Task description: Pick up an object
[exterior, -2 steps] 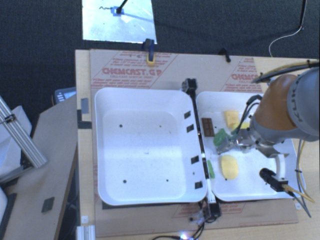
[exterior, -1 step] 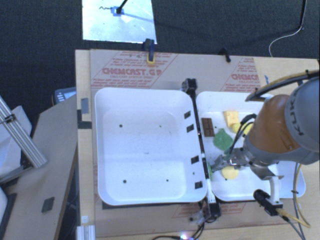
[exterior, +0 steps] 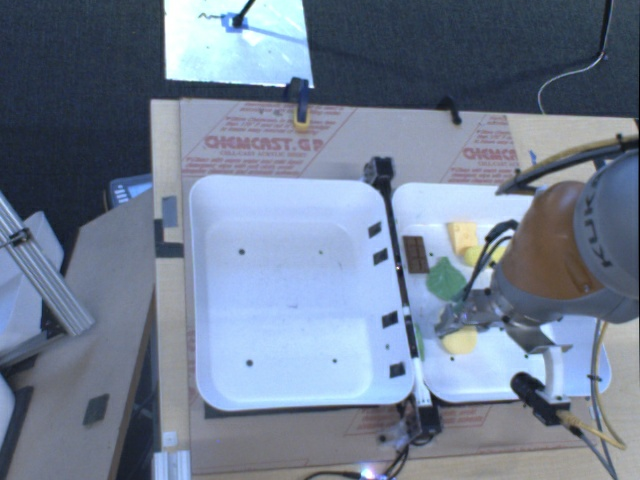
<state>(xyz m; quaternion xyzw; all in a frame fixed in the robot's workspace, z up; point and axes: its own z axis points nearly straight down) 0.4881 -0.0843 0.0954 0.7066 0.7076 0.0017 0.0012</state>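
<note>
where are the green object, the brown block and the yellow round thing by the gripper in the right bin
green object [exterior: 445,280], camera view, centre of its top face
brown block [exterior: 415,253], camera view, middle of its long upper face
yellow round thing [exterior: 460,342], camera view, middle of its rounded top

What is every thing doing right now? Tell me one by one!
Arm: reaching over the right bin.
Gripper: low in the right bin, just above the yellow ball.
Yellow ball: lying on the bin floor.
Green thing: lying flat.
Brown block: lying flat by the bin's left wall.
Yellow block: lying flat.
</note>
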